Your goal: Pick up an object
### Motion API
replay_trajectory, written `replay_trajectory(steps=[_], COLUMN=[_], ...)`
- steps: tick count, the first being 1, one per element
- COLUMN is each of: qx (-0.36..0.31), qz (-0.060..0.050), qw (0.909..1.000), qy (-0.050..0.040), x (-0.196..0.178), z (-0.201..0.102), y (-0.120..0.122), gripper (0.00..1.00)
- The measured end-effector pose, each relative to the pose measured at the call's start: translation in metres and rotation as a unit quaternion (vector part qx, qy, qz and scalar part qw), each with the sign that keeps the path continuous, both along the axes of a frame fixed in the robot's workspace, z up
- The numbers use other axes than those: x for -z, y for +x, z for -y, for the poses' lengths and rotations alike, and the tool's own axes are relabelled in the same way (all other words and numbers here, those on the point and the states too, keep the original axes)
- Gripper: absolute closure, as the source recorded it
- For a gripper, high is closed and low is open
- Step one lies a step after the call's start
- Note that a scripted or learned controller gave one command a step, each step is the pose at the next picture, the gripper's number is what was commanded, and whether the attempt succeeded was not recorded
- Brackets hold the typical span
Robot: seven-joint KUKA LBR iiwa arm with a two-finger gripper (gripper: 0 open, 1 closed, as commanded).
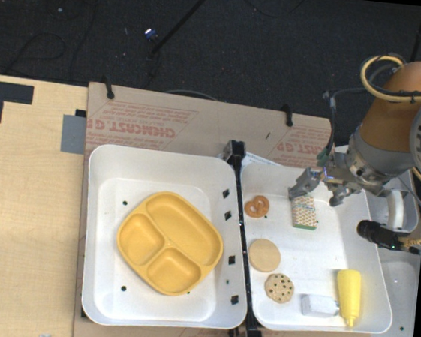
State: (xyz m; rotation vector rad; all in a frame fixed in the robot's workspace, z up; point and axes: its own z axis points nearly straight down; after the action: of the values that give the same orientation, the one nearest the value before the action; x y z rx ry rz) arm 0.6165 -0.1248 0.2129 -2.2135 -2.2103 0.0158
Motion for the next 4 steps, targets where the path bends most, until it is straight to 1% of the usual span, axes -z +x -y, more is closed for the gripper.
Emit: replay_trajectory(steps=[1,2,3,4], qx=[-0.001,-0.001,0.0,0.0], qz=[0.007,0.005,0.004,0.01], qw=[1.0,1.0,1.0,0.9999], qy=[-0.0008,-0.0007,-0.0006,-0.004], x=[-0.008,0.035,0.099,0.121], z=[0.0,-0.004,-0.003,-0.001], y=[0.003,0.001,-0.003,-0.001], gripper=[0.0,0.0,0.0,0.0])
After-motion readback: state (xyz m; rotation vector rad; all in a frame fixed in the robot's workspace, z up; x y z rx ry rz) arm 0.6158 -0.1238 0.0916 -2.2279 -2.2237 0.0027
